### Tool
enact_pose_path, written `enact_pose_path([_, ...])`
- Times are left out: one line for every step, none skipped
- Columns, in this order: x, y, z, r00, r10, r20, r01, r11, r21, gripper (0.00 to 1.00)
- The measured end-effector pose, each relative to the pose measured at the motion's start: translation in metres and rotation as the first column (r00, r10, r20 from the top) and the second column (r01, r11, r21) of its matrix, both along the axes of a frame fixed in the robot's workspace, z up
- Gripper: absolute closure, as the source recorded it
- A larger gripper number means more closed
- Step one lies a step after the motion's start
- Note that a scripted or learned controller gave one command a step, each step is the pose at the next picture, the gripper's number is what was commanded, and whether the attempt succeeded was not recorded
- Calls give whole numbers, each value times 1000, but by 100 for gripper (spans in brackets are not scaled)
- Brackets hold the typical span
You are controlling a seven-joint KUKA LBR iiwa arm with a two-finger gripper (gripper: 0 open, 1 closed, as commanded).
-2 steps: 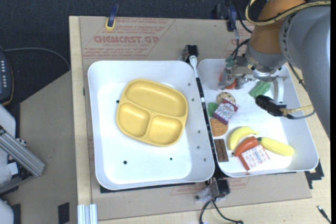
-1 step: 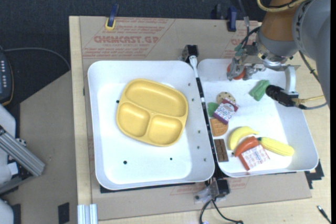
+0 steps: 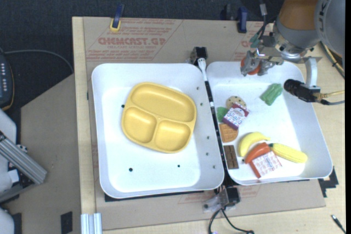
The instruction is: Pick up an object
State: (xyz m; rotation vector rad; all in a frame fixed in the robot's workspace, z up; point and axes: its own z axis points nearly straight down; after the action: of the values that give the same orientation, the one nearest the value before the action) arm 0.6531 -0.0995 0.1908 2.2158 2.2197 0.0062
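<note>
The claw hangs over the top edge of the right white bin. It may pinch something small and red; I cannot tell.

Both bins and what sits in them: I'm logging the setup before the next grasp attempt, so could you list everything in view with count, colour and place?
White bins: 2, side by side, left bin, right bin.
Divided plate: 1, yellow, three compartments, middle of left bin.
Green block: 1, green, upper right of right bin.
Cookie: 1, tan with dark spots, right bin centre-left.
Small packet: 1, white and purple, below the cookie.
Bananas: 2, yellow, and, lower right bin.
Chocolate bar: 1, brown, lower left of right bin.
Clamps: 2, yellow and blue, bench's far edge.
Arm: 1, grey and orange, upper right.
Gripper: 1, over right bin's far edge.
</note>
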Motion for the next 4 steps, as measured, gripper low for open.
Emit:
enact_pose_path([1,0,37,1000,-1,-1,1,1000,0,100])
enact_pose_path([-44,38,28,1000,1,-11,-1,1000,3,100])
enact_pose_path([-77,70,32,1000,1,-11,-1,1000,3,100])
enact_pose_path([-124,98,22,1000,0,-13,0,1000,3,100])
